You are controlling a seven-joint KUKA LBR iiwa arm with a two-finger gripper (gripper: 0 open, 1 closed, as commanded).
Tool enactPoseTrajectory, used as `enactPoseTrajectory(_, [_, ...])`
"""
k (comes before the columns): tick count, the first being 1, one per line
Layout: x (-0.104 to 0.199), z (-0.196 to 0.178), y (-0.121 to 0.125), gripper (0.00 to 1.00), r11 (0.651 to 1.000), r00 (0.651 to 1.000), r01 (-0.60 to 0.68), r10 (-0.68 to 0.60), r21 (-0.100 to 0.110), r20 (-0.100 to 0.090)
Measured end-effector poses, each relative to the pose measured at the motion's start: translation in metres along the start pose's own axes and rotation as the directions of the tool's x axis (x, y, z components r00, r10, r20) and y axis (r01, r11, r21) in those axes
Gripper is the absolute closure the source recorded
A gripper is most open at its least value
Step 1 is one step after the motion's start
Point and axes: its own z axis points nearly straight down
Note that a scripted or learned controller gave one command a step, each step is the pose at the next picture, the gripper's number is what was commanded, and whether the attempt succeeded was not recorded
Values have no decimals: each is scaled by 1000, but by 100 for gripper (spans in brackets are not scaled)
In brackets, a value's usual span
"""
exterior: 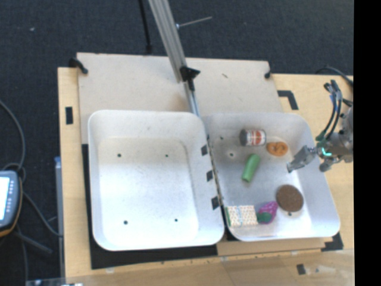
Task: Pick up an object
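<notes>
The right bin (309,130) holds several small objects. A small can with a red label (253,137) lies near its back, with an orange piece (276,148) beside it. A green cylinder (250,167) lies in the middle and a brown disc (289,198) lies toward the front right. A purple and green toy (267,212) and a patterned block (241,215) rest at the front. My gripper (311,162) hangs over the bin's right side, between the orange piece and the brown disc. It is open with nothing between its fingers.
The left bin (101,159) stands next to the right one, their rims touching. A slanted metal rail (169,34) rises from the back of the bench. Cables hang at the right edge, by the arm's wrist (339,115).
</notes>
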Motion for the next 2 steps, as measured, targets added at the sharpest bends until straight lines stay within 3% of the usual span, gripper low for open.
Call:
enactPoseTrajectory(1, [0,-2,1,0,1000,1000,0,1,-4,1])
enactPoseTrajectory(2, [6,55,-6,0,1000,1000,-2,2,2,0])
